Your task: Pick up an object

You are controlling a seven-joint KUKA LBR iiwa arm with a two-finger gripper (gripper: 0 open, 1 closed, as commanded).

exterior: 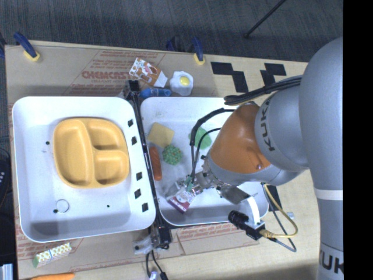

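Observation:
The right bin (pixel 175 105) holds a yellow wedge (pixel 160 134), a thin orange stick (pixel 155 162), a green bumpy ball (pixel 172 154) and a red and white packet (pixel 181 199). A green piece (pixel 204 137) is partly hidden behind the arm. My gripper (pixel 193 185) is low in the front of this bin, right over the packet's upper end and touching or nearly touching it. The orange wrist band (pixel 239 144) and grey arm cover the bin's right half.
The left bin (pixel 23 156) carries a yellow divided tray (pixel 91 151). Behind the bins lie a small carton (pixel 143 70), a toy fried egg (pixel 182 81) and a blue item (pixel 155 92). A wrapped packet (pixel 52 254) lies at the bench's front left.

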